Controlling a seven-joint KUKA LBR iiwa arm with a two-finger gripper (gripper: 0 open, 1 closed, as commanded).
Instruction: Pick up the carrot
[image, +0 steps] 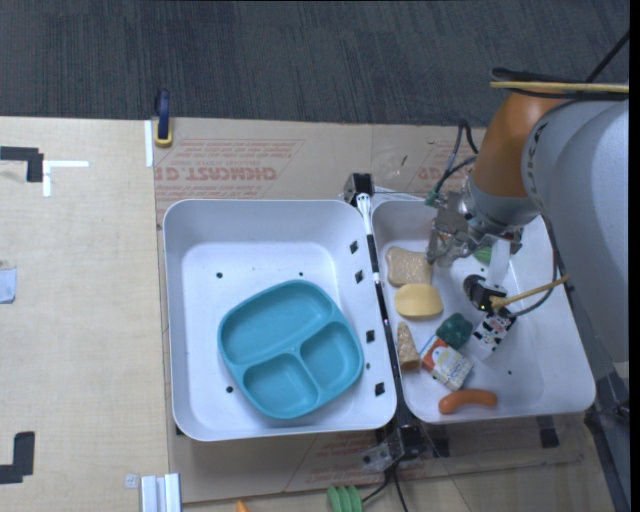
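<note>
The carrot (468, 401) is a short orange stick lying flat near the front edge of the right bin (545, 385). My gripper (441, 246) hangs over the back part of that bin, just right of a slice of bread (407, 265). It is well behind the carrot, with several other items between them. The grey arm with its orange band (515, 140) reaches in from the upper right and hides the bin's back right corner.
Also in the right bin are a yellow rounded piece (418, 300), a brown piece (407, 346), a green item (458, 328), a printed packet (448, 364) and a black-and-white object (489, 318). The left bin (200, 260) holds a blue divided plate (290, 348).
</note>
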